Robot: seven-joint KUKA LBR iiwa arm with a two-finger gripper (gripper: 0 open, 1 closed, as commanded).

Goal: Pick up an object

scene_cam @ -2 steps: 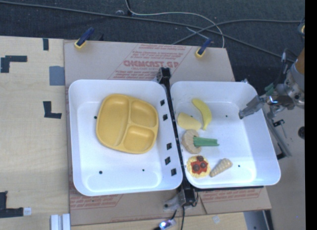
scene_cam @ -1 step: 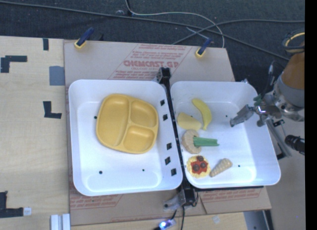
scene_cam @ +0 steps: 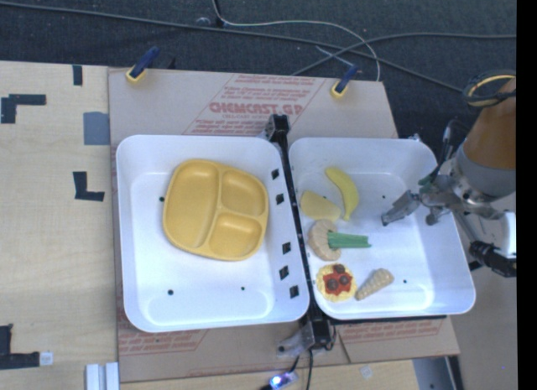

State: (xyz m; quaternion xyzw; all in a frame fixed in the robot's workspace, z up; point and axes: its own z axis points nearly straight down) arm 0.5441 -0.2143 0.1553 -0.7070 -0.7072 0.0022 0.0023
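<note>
The right bin [scene_cam: 436, 292] holds several toy foods. A yellow banana [scene_cam: 344, 189] lies next to a pale yellow wedge [scene_cam: 319, 205]. Below them is a tan round piece [scene_cam: 320, 241] with a green stick [scene_cam: 349, 241] across it. Near the front wall lie a small tart with red berries [scene_cam: 336, 283] and a cone [scene_cam: 374, 283]. My gripper [scene_cam: 415, 212] hangs over the bin's right side, to the right of the banana and apart from every item. Its two dark fingers [scene_cam: 398, 210] are spread, open, with nothing between them.
The left bin [scene_cam: 138, 296] holds a yellow divided plate [scene_cam: 216, 210]. A black divider [scene_cam: 289, 221] runs between the bins. The grey arm with its orange band [scene_cam: 491, 141] comes in over the right bin's right wall. Cables cross the dark floor behind the bench.
</note>
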